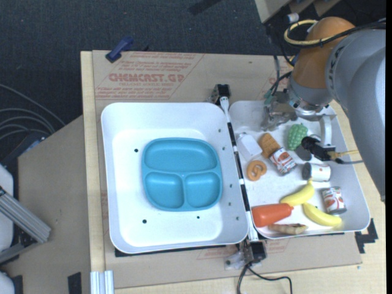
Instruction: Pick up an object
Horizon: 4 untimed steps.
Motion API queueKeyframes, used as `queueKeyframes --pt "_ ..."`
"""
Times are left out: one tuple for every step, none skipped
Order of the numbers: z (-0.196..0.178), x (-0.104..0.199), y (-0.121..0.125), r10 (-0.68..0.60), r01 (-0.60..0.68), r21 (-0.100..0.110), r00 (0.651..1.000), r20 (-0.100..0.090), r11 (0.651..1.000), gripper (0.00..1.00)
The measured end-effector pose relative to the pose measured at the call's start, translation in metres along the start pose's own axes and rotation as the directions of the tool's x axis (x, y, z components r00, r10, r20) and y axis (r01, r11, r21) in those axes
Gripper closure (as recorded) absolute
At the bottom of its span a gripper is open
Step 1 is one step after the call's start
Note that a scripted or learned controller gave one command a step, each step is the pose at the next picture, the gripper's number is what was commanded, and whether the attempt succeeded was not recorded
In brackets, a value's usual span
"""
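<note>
Claw (274, 114) over right bin (354, 188) — cardboard bench (153, 78); dark carpet (43, 35).

A sky-blue three-compartment plastic plate (181, 173) sits in a glossy white bin (116, 164), while the other white bin (355, 195) holds yellow bananas (309, 206), an orange carrot (272, 213), a bumpy green toy (297, 135) and a red-and-white can (333, 201).

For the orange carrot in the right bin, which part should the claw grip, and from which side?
Probably the carrot's thick middle, coming straight down from above with the fingers across its width. It lies flat, pointing left to right; the bin wall at its left end and a banana nearby crowd the ends.
</note>
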State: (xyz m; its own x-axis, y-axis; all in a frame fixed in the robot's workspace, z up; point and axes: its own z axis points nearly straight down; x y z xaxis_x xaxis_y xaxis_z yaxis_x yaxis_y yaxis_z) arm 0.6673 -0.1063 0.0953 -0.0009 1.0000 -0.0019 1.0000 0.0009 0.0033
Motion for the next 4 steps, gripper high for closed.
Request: queueKeyframes --pt "0.0 0.0 0.0 0.0 0.0 0.0 1.0 0.0 1.0 0.0" --pt "0.011 0.012 -0.052 0.002 -0.002 0.006 1.0 -0.003 1.0 0.0" --pt "0.001 0.012 -0.051 0.003 -0.003 0.004 1.0 -0.003 1.0 1.0" --pt "-0.106 0.083 -0.118 0.0 0.0 0.004 1.0 -0.003 1.0 1.0"
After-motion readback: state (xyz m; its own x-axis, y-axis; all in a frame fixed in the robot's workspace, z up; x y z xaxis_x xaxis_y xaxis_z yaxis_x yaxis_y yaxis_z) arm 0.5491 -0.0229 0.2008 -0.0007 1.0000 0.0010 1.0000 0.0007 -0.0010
